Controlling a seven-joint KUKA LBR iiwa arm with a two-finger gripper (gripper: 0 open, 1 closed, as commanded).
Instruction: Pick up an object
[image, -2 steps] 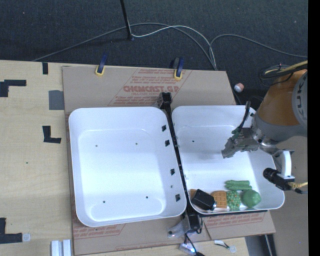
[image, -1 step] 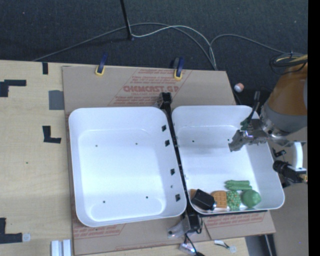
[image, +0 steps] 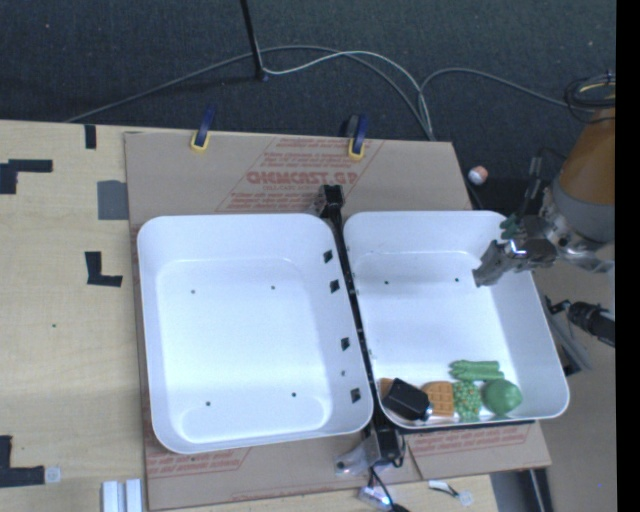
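I have the gripper (image: 495, 264) hovering at the right bin's (image: 420, 225) upper right edge; whether it is released or clenched I cannot tell. This is the approach step. The objects (image: 455, 392) lie clustered at lower right, so I'd judge it must travel down-frame and descend.

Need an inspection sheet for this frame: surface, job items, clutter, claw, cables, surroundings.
Surface: cardboard sheet under two white bins, blue clamps at far edge.
Job items: black block, orange piece, green items, all clustered at the right bin's near edge.
Clutter: nothing seen.
Claw: claw over the right bin's far right corner, away from the items.
Cables: cable on the dark floor beyond the bench.
Surroundings: black tape marks on the bench at left.
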